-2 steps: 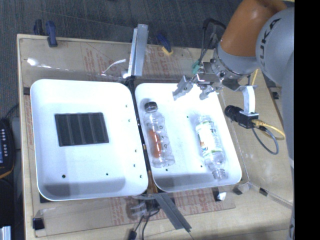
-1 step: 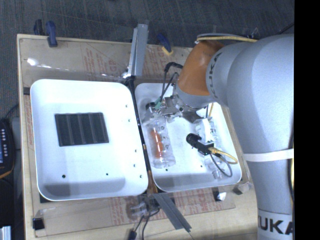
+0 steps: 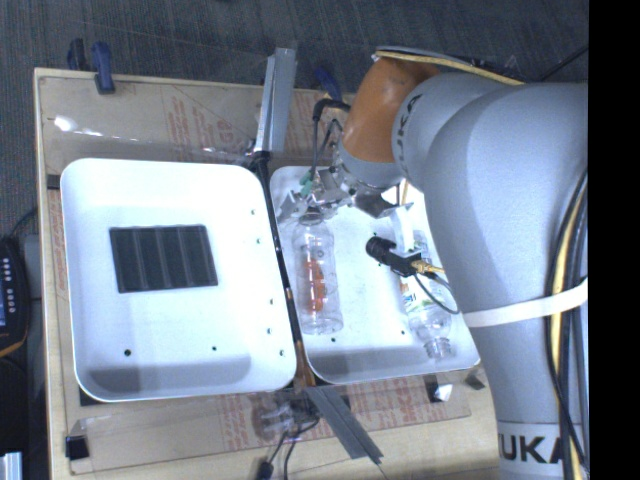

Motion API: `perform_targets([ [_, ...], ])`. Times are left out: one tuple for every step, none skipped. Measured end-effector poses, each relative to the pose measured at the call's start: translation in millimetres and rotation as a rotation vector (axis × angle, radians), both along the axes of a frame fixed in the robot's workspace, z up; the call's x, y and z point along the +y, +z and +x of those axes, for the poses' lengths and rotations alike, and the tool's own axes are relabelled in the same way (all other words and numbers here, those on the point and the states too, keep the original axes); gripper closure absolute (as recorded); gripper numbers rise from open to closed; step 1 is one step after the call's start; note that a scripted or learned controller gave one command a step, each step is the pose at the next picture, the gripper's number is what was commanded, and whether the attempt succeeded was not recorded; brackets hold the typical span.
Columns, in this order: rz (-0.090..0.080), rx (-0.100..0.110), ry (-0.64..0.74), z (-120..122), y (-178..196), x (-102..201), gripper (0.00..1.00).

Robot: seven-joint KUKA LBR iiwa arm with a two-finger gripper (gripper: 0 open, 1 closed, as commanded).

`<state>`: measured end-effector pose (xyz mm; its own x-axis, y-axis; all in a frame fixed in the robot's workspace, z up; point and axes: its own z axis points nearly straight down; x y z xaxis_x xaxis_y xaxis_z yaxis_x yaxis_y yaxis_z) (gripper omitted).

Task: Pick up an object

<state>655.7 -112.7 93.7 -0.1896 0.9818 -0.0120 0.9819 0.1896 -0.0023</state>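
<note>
Risk noted: the pincer (image 3: 318, 193) works in the 11 o'clock corner of the right bin (image 3: 365, 318), hard against the bin's walls, so a descent or closing there may catch the rim or the wall rather than an object. The nearest candidate is a clear bottle (image 3: 318, 278) with reddish contents, lying lengthwise along the 9 o'clock side of that bin with its neck end towards 12 o'clock, just beside the pincer. In my judgement a round, smooth bottle taken near its narrow neck is liable to roll, pivot or slip free on lifting, and its place beside the wall leaves little room to straddle it. A second bottle (image 3: 425, 318), also clear, lies at the 4 o'clock side, partly under the arm (image 3: 480, 218); the arm's bulk could nudge it if the wrist swings. The left bin (image 3: 85, 198), at 9 o'clock on the table (image 3: 180, 423), holds a dark ribbed mat (image 3: 163, 258), well apart from the work. State of the pincer: its tip is lost in glare and clutter, so whether it is spread or pressed together cannot be told, nor whether it touches the bottle's neck. Nothing can be confirmed as held.
</note>
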Motion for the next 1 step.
perform_targets([
  [0.007, 0.000, 0.007, 0.9, 9.7, 5.5, 1.00],
])
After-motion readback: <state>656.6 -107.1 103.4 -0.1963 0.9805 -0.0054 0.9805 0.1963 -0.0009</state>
